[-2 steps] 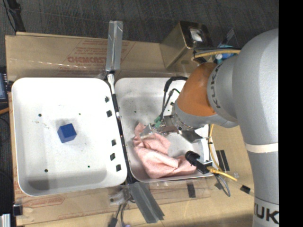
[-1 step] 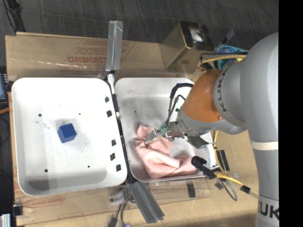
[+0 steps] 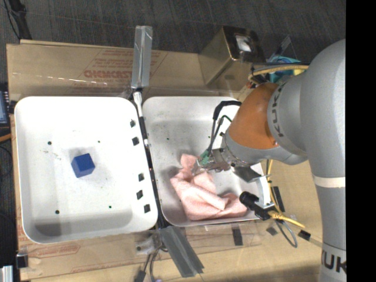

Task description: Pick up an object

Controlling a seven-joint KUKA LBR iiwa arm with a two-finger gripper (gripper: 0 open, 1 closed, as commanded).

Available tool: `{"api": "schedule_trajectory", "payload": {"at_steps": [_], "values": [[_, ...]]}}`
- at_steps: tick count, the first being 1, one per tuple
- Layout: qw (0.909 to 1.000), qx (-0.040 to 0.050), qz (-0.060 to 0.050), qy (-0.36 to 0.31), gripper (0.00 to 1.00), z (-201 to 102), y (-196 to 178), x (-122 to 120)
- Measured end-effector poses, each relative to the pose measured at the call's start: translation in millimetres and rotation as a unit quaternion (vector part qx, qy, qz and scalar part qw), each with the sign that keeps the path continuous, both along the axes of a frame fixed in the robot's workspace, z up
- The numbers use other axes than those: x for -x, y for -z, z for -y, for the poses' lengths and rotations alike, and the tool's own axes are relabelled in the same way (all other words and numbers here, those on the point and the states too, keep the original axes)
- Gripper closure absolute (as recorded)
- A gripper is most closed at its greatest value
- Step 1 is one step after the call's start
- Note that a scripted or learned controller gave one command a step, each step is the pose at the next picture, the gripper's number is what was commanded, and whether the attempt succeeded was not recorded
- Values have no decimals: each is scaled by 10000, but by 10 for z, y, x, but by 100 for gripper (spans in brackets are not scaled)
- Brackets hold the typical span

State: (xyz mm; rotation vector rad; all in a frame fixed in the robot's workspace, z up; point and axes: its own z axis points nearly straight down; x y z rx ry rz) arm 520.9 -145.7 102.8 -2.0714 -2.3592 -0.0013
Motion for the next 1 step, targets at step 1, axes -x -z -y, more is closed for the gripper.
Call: {"api": "schedule_trajectory", "payload": {"at_steps": [1], "values": [[10000, 6, -1, 90, 100, -184, -859, 131]]}}
